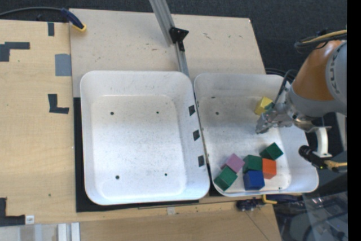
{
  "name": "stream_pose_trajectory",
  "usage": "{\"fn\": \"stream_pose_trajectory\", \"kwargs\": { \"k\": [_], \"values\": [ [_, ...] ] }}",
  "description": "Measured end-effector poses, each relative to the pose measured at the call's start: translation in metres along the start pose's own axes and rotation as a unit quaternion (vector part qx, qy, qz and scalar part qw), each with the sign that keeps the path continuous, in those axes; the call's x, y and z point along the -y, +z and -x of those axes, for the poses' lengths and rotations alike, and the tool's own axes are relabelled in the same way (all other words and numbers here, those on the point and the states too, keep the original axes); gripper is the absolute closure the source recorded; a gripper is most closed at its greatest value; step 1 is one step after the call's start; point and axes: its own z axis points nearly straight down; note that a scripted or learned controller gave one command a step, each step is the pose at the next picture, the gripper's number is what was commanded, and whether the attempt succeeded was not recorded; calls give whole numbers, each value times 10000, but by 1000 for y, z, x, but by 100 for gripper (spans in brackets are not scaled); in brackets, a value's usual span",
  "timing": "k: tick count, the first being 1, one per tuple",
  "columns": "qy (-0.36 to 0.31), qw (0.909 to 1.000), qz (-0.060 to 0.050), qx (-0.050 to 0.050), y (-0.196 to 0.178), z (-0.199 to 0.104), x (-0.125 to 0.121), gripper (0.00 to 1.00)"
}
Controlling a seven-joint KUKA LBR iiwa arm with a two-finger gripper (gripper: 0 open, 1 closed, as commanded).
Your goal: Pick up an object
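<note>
My gripper (264, 124) hangs low in the right bin (225, 93), just beside the yellow block (263, 105); I cannot tell its state. My wrist hides part of the bin's right wall.

Grey arm (321, 82) (orange-banded) reaches leftward, end effector (264, 124) lowered
</note>
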Motion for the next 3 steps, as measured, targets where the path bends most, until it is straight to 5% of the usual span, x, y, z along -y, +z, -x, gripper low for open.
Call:
{"fn": "stream_pose_trajectory", "kwargs": {
  "k": [2,3],
  "values": [
    [8,10000,10,8,-113,4,13,100],
    [3,10000,20,5,-136,4,12,100]
  ]
}}
